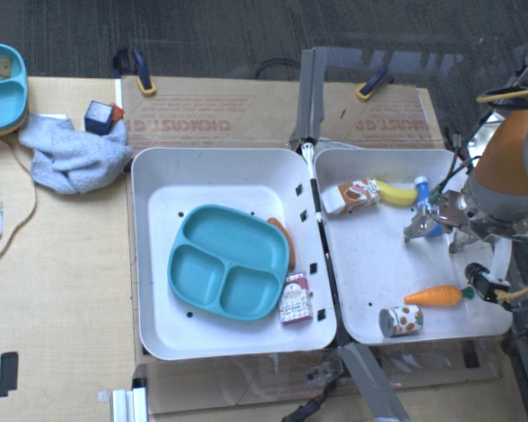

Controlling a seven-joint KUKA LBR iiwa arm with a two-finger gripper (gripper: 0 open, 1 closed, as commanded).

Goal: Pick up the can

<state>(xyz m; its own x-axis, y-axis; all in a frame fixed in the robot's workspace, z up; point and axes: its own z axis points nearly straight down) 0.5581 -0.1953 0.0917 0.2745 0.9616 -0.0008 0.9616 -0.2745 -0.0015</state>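
Two white bins are sitting side by side on the table; the can [401, 321] is lying on its side near the right bin's [370, 275] front edge, beside the carrot [434, 296]. Hovering farther back, the gripper [433, 225] is leaving the can toward the front; whether it is open I cannot tell.

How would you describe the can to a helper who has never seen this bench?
Look in the right bin, at its near edge. The can lies on its side there, just below the carrot. It is the short cylinder with a pale label printed with red shapes.
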